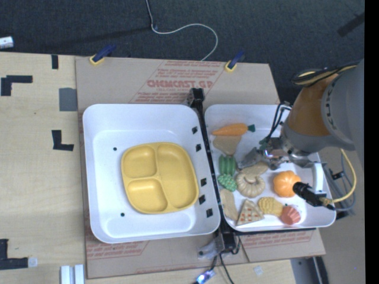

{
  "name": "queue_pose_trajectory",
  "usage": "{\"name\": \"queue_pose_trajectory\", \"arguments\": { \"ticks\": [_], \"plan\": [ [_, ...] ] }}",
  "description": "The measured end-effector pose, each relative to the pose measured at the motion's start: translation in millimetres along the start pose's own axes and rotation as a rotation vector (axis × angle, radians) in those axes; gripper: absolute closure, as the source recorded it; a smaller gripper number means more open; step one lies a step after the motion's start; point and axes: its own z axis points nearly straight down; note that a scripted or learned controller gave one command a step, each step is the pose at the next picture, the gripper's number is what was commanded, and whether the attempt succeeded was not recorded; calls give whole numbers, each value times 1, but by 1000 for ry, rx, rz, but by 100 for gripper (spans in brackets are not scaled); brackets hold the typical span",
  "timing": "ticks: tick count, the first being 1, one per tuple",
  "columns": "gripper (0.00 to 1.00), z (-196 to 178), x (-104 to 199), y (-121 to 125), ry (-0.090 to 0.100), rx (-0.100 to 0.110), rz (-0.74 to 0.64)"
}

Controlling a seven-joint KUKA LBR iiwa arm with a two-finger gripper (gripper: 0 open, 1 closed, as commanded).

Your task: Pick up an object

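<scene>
The right bin (267, 112) holds several toy foods: a carrot (231, 129), a tan wedge (224, 145), a green ridged piece (227, 173), a beige spiral pastry (251, 182), an orange fruit (285, 183), a pizza slice (249, 212), a yellow piece (269, 205) and a pinkish-red piece (291, 215). My gripper (256, 157) reaches in from the right and hangs low in the bin, just above the spiral pastry and right of the green piece. Nothing shows between its fingers.
The left bin (100, 158) holds a yellow divided plate (159, 177). A black clip strip (201, 152) marks the divider between the bins. The arm's grey body and orange band (308, 114) cover the right bin's far right side.
</scene>
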Motion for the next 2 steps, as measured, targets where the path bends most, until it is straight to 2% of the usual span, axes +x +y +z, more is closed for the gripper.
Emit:
{"name": "queue_pose_trajectory", "arguments": {
  "ticks": [1, 2],
  "plan": [
    [100, -13, -1, 2, -3, -8, 0],
    [100, -57, 0, 9, 0, -4, 0]
  ]
}}
